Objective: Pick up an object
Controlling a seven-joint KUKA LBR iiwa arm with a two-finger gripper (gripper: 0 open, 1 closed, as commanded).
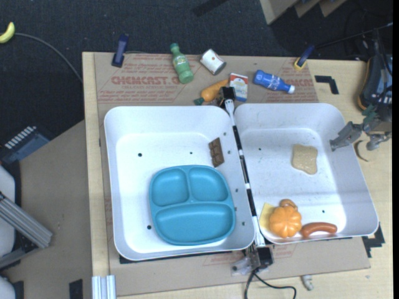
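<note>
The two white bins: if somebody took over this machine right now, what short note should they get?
Tool: at the right bin's right edge, holding nothing.
Right bin: beige slice, orange pumpkin, sausage, yellow piece.
Left bin: blue divided plate, brown chocolate piece.
Done: nothing picked.
Left: pick one object; the beige slice seems nearest.

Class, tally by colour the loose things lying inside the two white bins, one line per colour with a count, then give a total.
Blue: 1, the divided plate
Brown: 1, the chocolate piece
Beige: 1, the bread slice
Orange: 1, the pumpkin
Yellow: 1, the cheese wedge
Red-brown: 1, the sausage
Total: 6
</note>
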